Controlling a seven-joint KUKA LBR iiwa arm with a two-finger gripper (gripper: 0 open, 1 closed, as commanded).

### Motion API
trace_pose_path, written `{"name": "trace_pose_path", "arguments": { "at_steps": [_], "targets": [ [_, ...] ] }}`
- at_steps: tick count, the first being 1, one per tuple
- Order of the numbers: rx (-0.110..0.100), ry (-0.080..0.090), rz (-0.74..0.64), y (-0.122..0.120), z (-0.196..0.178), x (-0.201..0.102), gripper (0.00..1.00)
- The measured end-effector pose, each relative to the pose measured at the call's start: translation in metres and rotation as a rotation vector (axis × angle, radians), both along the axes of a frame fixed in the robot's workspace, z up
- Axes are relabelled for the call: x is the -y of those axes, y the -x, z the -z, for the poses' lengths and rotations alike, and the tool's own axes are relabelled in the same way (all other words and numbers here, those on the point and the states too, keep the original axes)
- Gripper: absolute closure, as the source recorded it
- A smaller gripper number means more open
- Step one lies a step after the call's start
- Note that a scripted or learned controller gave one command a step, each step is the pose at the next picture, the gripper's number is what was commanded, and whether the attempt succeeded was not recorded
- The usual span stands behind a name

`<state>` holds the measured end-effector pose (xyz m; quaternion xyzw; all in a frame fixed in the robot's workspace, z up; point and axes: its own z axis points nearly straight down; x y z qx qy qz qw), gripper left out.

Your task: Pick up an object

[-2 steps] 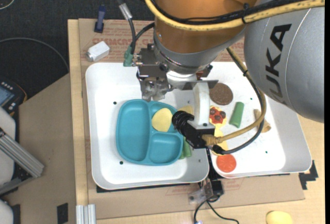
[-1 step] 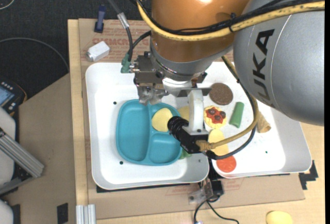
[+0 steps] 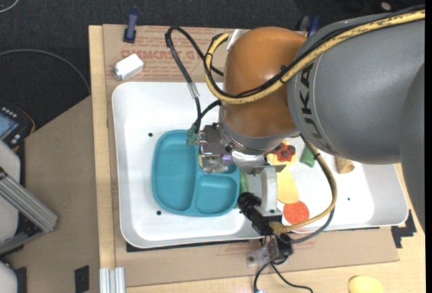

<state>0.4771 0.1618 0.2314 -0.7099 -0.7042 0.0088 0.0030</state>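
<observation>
Gripper (image 3: pixel 217 150) sits low over the left bin (image 3: pixel 131 150), right at the right edge of a blue tray (image 3: pixel 177 173). Fingers hidden under the wrist from this angle, so open or closed: can't tell. Nothing seen between them.

Blue tray lies flat in the left bin, divided into compartments, a small one at lower right just under the gripper. Tray looks bare where visible.

Orange band (image 3: pixel 260 75) bulks above the wrist, grey arm (image 3: pixel 364 75) running off to the right. Black and yellow cables loop around the band and down past the wrist.

Right bin (image 3: pixel 378 207) mostly covered by the arm. Beside the wrist: yellow item (image 3: pixel 288 187), orange-red round item (image 3: pixel 295 212) just below it, a green piece (image 3: pixel 308 155) and a small red-yellow thing (image 3: pixel 286 152) above. Kinds unclear.

White block (image 3: pixel 128 67) and blue clip (image 3: pixel 131 23) on the bench (image 3: pixel 108 217) beyond the left bin.
</observation>
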Motion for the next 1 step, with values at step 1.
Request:
{"name": "trace_pose_path", "arguments": {
  "at_steps": [1],
  "targets": [
    [0.032,-0.018,-0.016,-0.0029,-0.1463,-0.067,1.0]
  ]
}}
